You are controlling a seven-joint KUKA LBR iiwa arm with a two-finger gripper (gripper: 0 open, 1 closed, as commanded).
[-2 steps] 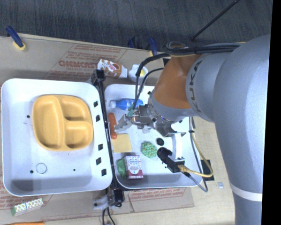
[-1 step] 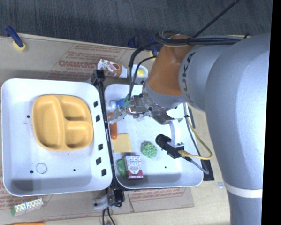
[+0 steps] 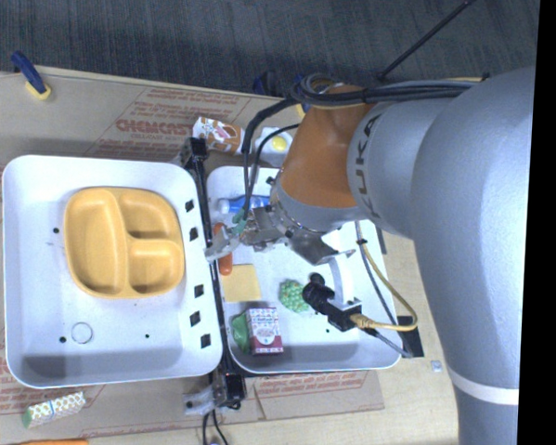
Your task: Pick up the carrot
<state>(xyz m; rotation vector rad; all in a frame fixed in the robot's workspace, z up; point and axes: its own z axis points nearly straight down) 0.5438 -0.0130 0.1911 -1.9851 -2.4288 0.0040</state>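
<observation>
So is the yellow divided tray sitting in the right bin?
No, the yellow tray lies in the left bin, apart from the arm.

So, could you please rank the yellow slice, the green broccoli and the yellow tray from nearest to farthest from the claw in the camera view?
From the claw, at the right bin's left edge:
1. Yellow slice, just below it in the right bin.
2. Broccoli, further right in the same bin.
3. Yellow tray, in the left bin.

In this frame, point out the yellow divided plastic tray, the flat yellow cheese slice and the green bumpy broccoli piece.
yellow divided plastic tray (image 3: 124,241): camera view, central divider.
flat yellow cheese slice (image 3: 242,283): camera view, middle of its face.
green bumpy broccoli piece (image 3: 294,295): camera view, top of the head.
</observation>
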